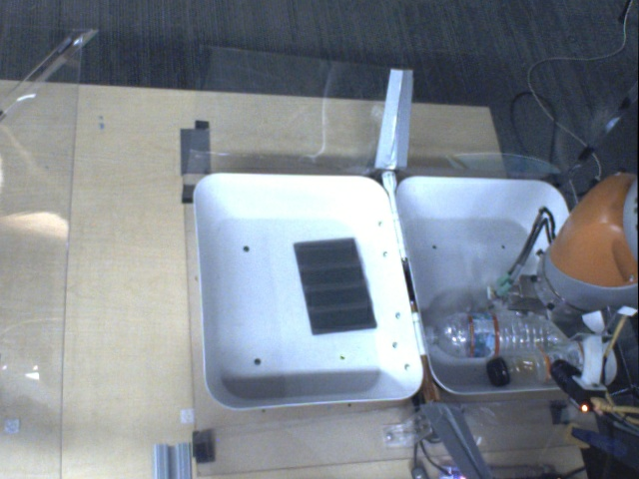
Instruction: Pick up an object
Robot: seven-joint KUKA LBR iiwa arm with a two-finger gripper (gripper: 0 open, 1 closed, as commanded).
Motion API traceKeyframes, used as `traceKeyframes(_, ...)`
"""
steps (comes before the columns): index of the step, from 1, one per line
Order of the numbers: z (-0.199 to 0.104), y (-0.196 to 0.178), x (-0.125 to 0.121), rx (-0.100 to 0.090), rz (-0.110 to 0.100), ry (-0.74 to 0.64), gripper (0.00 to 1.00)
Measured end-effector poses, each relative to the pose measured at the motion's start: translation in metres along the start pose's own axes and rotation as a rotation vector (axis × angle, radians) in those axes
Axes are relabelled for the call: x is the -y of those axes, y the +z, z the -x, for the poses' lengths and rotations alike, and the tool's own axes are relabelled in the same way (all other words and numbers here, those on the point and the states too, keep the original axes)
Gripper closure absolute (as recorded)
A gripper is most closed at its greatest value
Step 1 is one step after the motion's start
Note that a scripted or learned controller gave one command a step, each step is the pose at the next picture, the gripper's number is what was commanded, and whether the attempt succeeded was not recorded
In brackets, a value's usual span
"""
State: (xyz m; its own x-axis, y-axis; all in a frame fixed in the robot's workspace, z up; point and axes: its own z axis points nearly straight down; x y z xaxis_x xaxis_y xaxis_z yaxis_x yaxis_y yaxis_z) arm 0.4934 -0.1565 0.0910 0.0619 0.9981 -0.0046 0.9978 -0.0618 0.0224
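Lying sideways, cap leftward, the clear bottle (499, 335); end effector (519, 289) state unreadable.

We see the arm (599, 257) entering from the right edge of the view, its orange band rounded and uppermost, with the grey wrist section just below it. The wrist points down and to the left, toward the lower right area of the scene. Black cables run from the wrist up and leftward. The gripper (514, 289) sits at the wrist's left end, low down; its state cannot be determined.
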Motion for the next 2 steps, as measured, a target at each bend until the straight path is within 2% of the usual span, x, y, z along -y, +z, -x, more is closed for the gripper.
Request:
traceKeyframes(1, -0.046, 0.0, 0.003, -0.002, -0.001, -0.314, 0.0)
traceKeyframes(2, -0.048, -0.012, 0.0, -0.003, 0.006, -0.314, 1.0)
